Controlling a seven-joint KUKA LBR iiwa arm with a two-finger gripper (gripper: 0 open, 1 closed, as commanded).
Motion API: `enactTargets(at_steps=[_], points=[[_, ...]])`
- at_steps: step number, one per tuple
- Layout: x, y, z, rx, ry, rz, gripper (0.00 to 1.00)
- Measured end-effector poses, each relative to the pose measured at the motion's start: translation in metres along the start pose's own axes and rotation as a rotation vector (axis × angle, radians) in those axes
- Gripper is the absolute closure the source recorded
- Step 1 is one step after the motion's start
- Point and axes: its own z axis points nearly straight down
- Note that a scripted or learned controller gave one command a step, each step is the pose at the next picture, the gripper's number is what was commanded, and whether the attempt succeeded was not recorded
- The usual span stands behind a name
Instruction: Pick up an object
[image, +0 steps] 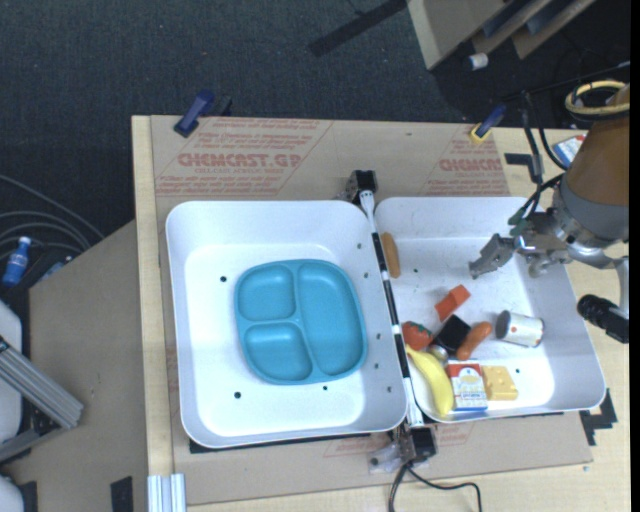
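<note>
My gripper (516, 260) hovers over the back of the right bin (560, 300), open, with nothing between its fingers. Below it in the bin lie an orange block (452, 299), a black block (455, 331), an orange carrot-like piece (476, 340) and a silver can (521, 328) on its side. A banana (429, 374), a small red and white box (467, 388) and a yellow block (501, 382) crowd the front corner. A brown sausage-shaped piece (390, 255) lies along the bin's left wall.
The left bin (200, 260) holds a blue divided plate (300, 320). A black divider clip (364, 184) sits where the two bins meet at the back. The arm's orange band (605, 165) rises at the right edge.
</note>
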Motion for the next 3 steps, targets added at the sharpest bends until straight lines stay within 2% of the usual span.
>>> enactTargets(at_steps=[1, 2, 3], points=[[0.031, 0.063, 0.104, -0.001, -0.001, 0.000, 0.00], [0.049, 0.104, 0.108, -0.002, -0.001, -0.001, 0.00], [0.053, 0.001, 0.109, -0.001, -0.001, 0.001, 0.00]])
